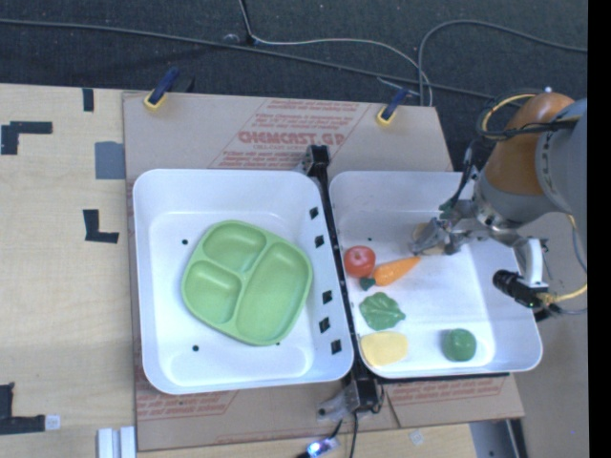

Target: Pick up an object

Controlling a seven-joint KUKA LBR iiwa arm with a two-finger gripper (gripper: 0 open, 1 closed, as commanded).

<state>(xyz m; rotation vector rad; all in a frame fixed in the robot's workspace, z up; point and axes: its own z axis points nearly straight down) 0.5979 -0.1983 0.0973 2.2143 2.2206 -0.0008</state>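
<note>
In the right bin [496,356] lie a red tomato [359,260], an orange carrot [396,271], a green leafy piece [381,310], a yellow piece [384,348] and a green round fruit [459,344]. My gripper [431,239] hangs low inside this bin, just above and right of the carrot's thick end. Whether it touches the carrot is not clear.
The left bin [153,256] holds a green divided plate [248,281]. A black divider [329,256] runs between the bins. The arm's grey body and orange band [523,151] reach in over the right bin's far right side. Cables cross the dark floor behind.
</note>
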